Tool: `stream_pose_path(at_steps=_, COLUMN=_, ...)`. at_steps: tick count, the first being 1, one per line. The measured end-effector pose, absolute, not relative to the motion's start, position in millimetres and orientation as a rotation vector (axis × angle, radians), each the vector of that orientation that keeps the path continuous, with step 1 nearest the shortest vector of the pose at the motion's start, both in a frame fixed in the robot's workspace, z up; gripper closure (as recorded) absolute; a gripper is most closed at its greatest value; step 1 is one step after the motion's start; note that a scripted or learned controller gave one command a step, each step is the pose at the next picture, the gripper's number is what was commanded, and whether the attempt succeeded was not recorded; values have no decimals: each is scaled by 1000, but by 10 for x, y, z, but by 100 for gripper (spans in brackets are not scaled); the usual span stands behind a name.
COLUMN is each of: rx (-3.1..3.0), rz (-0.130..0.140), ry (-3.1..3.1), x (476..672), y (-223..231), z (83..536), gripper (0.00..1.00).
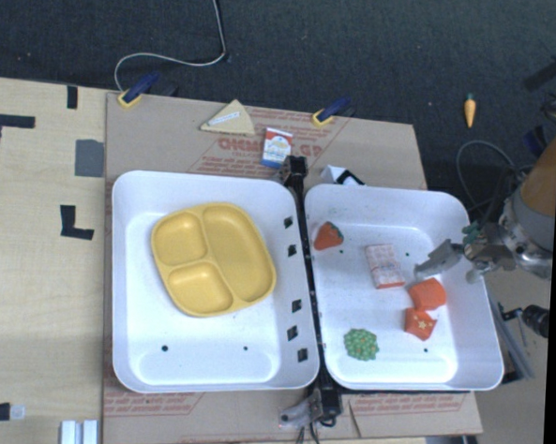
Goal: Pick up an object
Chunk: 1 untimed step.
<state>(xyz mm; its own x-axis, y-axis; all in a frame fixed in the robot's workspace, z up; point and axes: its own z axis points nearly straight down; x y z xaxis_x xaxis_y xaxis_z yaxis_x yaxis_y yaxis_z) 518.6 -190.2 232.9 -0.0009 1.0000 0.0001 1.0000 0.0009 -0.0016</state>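
White right bin [448,210], shallow, with the gripper [442,258] hovering over its outer side: one grey finger shows slanting down toward the bin floor, but whether the jaws stand wide or narrow I cannot tell, and nothing is seen between them, so by my reading the pick is not yet made and the whole grasp and lift remain. Contents of this bin, taken from the gripper: orange block [428,294] just beneath and nearest, the likeliest thing to be taken; red block [419,324] just beyond that, touching or nearly so; pale printed packet [384,266] close beside the fingertip on the side away from the arm; strawberry-like red piece [328,236] farther off toward the divider; green knobbly lump [362,343] well apart, near the front wall. White left bin [129,282], far from the gripper: one yellow three-compartment tray [212,257], its compartments bare
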Motion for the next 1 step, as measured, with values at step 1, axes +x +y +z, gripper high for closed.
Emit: stream_pose_path(at_steps=1, rx=-2219, rz=4, ry=-2218, x=4822, y=-2184, z=1124, gripper=0)
